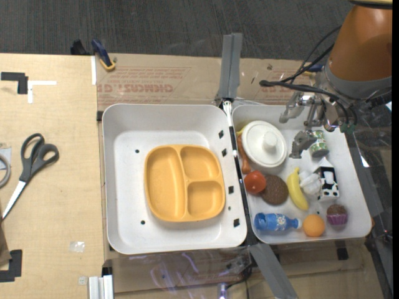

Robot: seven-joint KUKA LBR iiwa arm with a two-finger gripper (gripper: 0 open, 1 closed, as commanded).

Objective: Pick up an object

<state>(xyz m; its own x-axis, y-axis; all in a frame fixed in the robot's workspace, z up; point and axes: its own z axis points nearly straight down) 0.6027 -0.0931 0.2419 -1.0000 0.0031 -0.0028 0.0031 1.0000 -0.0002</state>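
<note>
Hovering over the far part of the right bin (358, 232), the gripper (310, 132) is sitting above a small green-and-white item (319, 147), and I cannot tell whether the jaws are spread or closed, nor whether anything is between them. The pickable things are all lying in that bin: a white lidded bowl (264, 143), a tomato (254, 181), a brown round piece (274, 190), a banana (297, 190), a black-and-white toy (327, 184), a blue bottle (275, 222), an orange (313, 225) and a purple cupcake (336, 215). Doing this well probably means descending straight onto one isolated item, avoiding the bowl's rim, and closing fully before lifting. The left bin (118, 185) is holding a yellow divided tray (184, 183).
</note>
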